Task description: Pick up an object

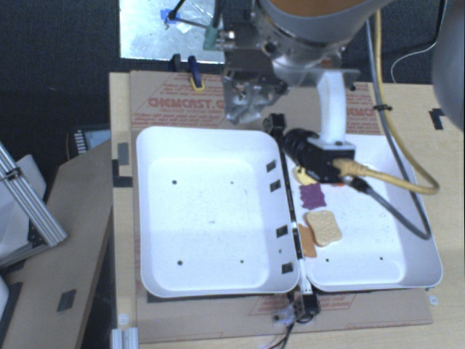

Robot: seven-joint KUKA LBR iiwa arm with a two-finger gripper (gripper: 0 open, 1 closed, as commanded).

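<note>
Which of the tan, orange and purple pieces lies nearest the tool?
The purple piece, farthest back in the right bin; the tan piece and orange piece lie farther forward.

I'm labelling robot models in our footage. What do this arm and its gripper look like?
The arm is a thick, rounded grey body with an orange band above the wrist. The gripper under it is a blocky assembly of silvery-grey metal.
</note>
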